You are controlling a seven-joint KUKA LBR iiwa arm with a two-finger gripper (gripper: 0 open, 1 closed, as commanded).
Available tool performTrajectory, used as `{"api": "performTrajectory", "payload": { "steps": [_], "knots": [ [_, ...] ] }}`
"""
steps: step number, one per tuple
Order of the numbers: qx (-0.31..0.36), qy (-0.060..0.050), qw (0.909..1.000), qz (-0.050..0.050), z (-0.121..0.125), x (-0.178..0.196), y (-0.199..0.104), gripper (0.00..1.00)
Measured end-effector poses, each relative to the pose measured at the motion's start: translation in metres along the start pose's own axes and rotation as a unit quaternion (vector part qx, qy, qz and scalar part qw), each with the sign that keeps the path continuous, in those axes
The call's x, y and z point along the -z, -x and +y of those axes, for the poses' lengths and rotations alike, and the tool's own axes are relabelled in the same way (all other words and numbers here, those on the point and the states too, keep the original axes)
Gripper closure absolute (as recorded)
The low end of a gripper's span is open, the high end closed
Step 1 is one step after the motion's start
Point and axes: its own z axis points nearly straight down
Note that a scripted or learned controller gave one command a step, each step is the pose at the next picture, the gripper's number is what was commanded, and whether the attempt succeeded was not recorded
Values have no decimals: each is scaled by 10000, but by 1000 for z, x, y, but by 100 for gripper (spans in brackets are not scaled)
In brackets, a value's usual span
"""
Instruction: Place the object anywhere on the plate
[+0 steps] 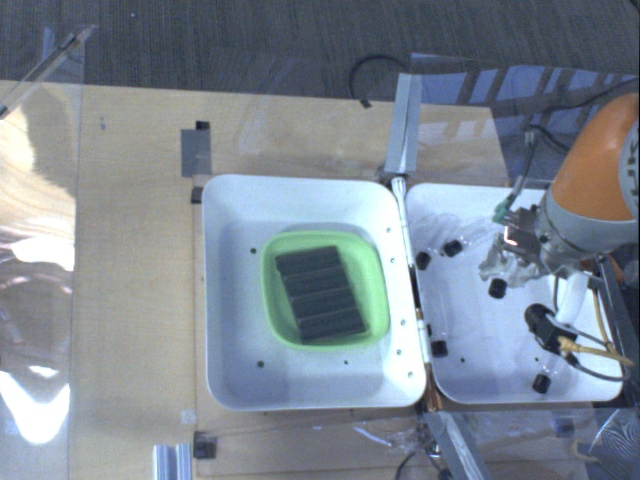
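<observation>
Green plate (375, 298) is seen centred in the left bin (225, 268), the dark ridged object (320, 293) lying on it (task apparently satisfied); gripper (512, 258) is held over the right bin (470, 368), grip indiscernible.

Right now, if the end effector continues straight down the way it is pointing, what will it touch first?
Most likely the bare white floor of the right bin. The end effector hangs over it, beside small dark bits. The green plate with the dark ridged object lies in the left bin, off that line. Depth is unclear.
</observation>
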Motion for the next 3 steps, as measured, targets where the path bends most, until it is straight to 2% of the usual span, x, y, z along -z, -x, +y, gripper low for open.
{"api": "performTrajectory", "payload": {
  "steps": [1, 2, 3],
  "knots": [
    [784, -5, 9969, 11, -26, -17, -68, 100],
    [1230, -2, 9924, 14, -24, -13, -132, 100],
    [1230, -1, 9924, 14, -24, -13, -131, 0]
  ]
}}
